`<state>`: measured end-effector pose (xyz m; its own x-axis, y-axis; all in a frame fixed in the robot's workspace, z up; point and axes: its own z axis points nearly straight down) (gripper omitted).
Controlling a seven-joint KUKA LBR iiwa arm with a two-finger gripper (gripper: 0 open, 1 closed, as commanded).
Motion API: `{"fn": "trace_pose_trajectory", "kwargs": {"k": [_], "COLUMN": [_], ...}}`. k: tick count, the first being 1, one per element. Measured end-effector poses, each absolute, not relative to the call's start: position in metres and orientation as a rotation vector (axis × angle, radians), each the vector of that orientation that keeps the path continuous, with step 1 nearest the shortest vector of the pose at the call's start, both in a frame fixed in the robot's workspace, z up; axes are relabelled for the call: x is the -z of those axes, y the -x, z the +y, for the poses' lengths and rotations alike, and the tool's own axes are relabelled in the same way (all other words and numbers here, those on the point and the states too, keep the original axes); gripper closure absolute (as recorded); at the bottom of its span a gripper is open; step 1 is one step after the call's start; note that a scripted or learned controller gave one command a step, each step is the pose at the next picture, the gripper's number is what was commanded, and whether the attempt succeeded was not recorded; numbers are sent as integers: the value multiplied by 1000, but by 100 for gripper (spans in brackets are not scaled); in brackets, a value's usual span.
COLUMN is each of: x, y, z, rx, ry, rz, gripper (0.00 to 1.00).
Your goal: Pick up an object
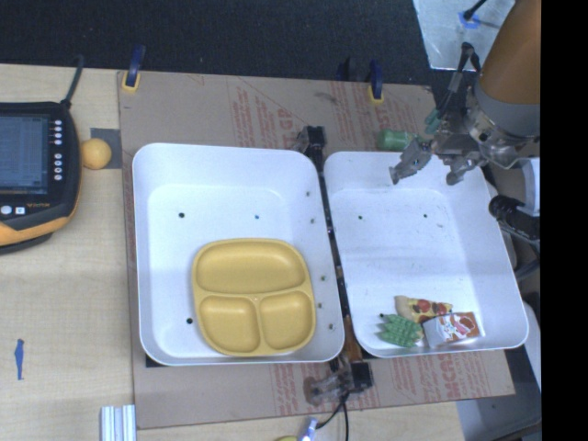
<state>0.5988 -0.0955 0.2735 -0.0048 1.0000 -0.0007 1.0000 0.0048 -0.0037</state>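
Camera view, looking down on two white bins: the gripper [428,167] hovers over the far edge of the right bin [413,246], its two fingers spread apart with nothing between them. The pickable items, a pizza slice toy [423,307], a green toy [401,331] and what seems a small packet [457,327], cluster touching at the bin's near edge (well apart from the gripper, straight toward the viewer). The left bin [165,209] holds a yellow divided plate [254,294].
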Motion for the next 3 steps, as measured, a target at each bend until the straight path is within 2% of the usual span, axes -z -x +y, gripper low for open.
{"fn": "trace_pose_trajectory", "kwargs": {"k": [1,2,3], "x": [-171,-91,-261], "y": [-612,-610,-593], "z": [-128,-112,-131], "rx": [-9,-8,-2], "ry": [2215,2214,2221], "rz": [-2223,-2225,-2223], "gripper": [0,0,0]}}
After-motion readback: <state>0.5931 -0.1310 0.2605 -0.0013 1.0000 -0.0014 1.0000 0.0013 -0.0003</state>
